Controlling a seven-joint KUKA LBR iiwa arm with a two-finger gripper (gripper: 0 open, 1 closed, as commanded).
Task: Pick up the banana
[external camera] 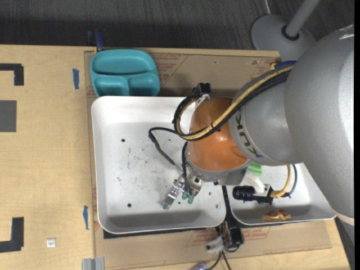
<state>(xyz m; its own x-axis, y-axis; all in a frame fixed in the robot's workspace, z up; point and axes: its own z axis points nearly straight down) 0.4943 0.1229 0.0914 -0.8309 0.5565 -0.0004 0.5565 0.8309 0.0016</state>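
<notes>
Gripper (181, 196) low in left-hand bin (121, 170), state unclear; teal tray (125, 75) beyond; arm (315, 94) overhead

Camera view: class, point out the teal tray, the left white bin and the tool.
Teal tray (124, 65), camera view, its upper compartment.
Left white bin (126, 159), camera view, bare floor.
Tool (180, 194), camera view, its working end.

We find open passage over the left and middle floor of the left bin (115, 167); the gripper (179, 197) sits low by its near right corner. The arm (298, 106) covers most of the right bin (313, 202), where a green piece (255, 168) and a brown thing (275, 215) crowd the front strip. A teal tray (125, 72) stands just beyond the left bin's far rim.
</notes>
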